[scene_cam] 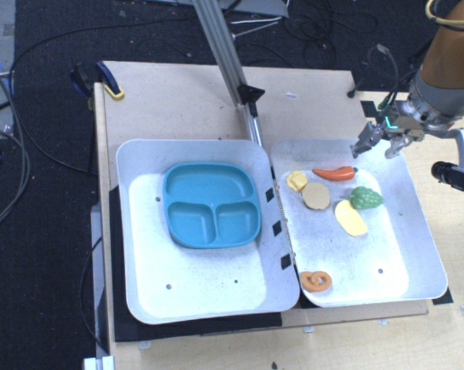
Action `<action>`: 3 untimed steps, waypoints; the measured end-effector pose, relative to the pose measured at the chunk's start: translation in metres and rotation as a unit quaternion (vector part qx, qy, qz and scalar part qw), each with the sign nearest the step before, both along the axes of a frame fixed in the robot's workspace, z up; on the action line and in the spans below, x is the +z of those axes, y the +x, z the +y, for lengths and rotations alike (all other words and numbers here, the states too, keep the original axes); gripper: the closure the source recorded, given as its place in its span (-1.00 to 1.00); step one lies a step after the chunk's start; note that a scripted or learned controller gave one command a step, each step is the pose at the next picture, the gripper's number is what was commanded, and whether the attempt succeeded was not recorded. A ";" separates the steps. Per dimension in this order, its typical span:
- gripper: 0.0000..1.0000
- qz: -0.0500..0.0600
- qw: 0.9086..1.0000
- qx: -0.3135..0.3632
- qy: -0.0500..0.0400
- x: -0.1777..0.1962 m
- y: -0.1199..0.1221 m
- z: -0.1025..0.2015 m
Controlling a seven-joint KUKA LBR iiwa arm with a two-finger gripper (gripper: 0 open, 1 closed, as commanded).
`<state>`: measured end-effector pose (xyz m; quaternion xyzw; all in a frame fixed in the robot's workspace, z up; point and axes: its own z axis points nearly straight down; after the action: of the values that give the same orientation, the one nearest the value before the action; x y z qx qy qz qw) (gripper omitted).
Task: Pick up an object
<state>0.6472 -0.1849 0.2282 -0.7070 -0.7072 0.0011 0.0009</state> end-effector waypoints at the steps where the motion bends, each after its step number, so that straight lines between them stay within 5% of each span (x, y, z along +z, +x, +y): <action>1: -1.00 -0.002 1.000 0.000 0.000 0.002 0.001 0.000; 3: -1.00 0.001 1.000 0.000 0.000 -0.110 -0.006 -0.008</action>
<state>0.6408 -0.1931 0.1178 -0.7074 -0.7068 0.0018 0.0021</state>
